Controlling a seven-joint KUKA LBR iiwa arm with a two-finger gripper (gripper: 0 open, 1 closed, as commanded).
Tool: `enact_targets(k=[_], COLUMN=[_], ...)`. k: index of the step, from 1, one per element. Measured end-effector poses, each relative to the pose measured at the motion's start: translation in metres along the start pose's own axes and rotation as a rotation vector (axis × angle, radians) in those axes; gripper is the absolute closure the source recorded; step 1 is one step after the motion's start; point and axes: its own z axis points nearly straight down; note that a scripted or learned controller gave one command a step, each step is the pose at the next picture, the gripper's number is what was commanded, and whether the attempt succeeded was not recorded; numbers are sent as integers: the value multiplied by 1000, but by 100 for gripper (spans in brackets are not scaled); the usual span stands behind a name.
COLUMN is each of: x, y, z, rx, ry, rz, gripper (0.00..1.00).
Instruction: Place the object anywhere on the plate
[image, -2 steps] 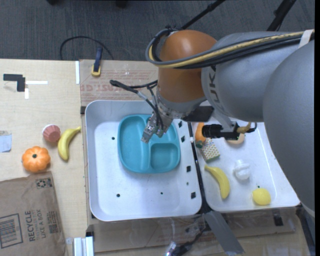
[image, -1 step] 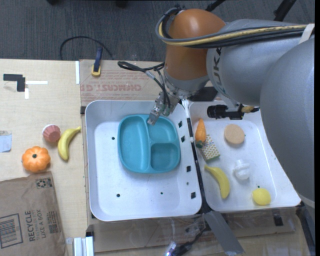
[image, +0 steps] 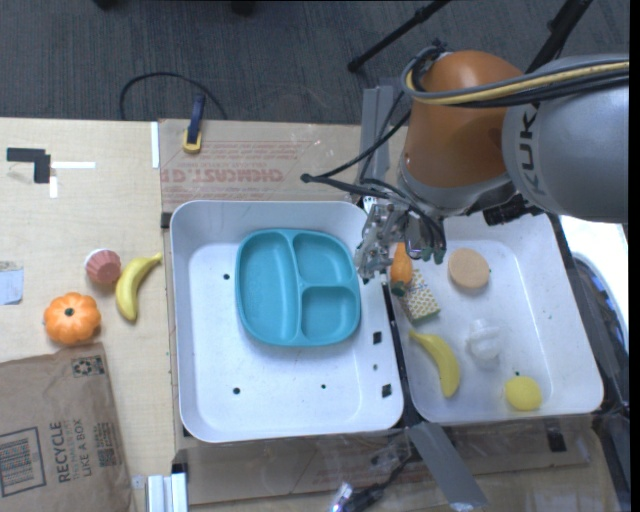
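A light blue divided plate (image: 298, 288) lies in the left bin (image: 200, 380), toward its upper middle. My gripper (image: 385, 250) hangs over the wall between the two bins, just right of the plate's upper right corner. A small orange object (image: 401, 267) sits right beside the gripper at the left edge of the right bin (image: 570, 360). The wrist hides how the gripper and this object meet. Just below the orange object lies a speckled, sponge-like block (image: 421, 302).
The right bin also holds a banana (image: 441, 361), a yellow lemon (image: 523, 393), a tan round disc (image: 468, 270) and a whitish clear object (image: 485, 342). Left of the bins, a pumpkin (image: 72, 318), a second banana (image: 135, 285) and a pink cupcake (image: 102, 267) rest on the bench.
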Motion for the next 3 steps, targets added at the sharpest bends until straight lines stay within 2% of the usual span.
enact_targets(k=[1,2,3], x=[-3,-37,-24], y=[85,39,110], z=[-55,-66,-58], rx=[-1,0,-1], ry=[-2,-3,-2], rz=[-10,17,24], gripper=[100,100,100])
